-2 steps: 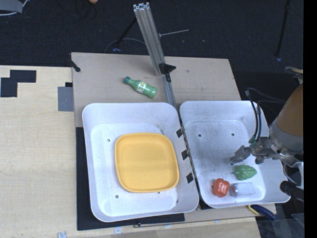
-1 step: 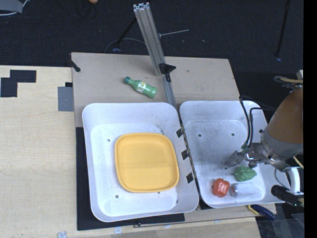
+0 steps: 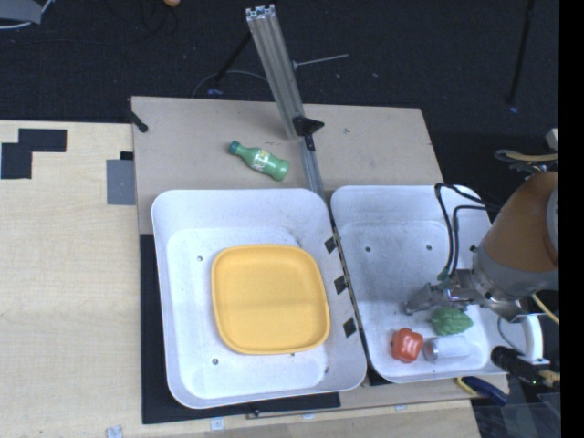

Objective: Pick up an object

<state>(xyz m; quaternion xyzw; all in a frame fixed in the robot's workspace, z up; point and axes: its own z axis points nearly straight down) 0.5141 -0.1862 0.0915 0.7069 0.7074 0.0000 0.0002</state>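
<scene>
— Where's the end effector (image 3: pixel 429 299)?
— Low in the right bin (image 3: pixel 383 226), just beside a green object (image 3: pixel 451 320); its grip I cannot tell.
— Other things?
— A red object (image 3: pixel 407 345) nearby; a yellow plate (image 3: pixel 270 298) in the left bin (image 3: pixel 182 217).

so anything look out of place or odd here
Yes: a green bottle lies on its side on the bench, behind the left bin and outside both bins, unlike the other items.
</scene>
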